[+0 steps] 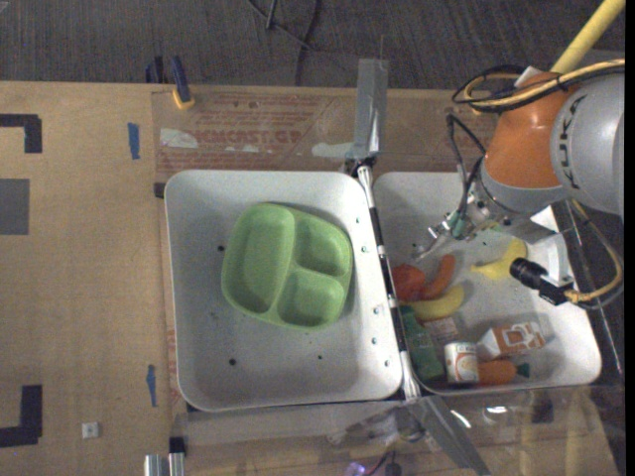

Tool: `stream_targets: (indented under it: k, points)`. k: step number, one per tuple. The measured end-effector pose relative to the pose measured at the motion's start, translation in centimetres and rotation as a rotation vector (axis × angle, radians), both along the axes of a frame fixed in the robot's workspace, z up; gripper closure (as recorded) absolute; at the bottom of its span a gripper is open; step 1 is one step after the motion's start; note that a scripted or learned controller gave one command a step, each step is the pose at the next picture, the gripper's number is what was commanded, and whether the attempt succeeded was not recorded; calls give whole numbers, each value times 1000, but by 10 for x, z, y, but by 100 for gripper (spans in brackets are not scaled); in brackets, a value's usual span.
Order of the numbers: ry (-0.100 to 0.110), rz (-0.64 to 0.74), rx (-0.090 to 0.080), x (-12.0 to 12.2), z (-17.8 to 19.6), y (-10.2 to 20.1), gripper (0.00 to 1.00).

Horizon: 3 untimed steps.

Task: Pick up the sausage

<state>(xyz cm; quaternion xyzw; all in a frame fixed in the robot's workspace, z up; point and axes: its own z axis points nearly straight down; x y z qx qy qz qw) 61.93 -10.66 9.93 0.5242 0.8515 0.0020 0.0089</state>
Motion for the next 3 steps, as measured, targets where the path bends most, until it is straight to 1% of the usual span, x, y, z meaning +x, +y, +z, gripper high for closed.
stream_targets:
  k: [1,2,3]
  points:
    - [-3,-3,0,1,9,-1,100]
    - [-3,-3,0,1,9,-1,0]
    - [6,-213,7,8,-11,-33,0]
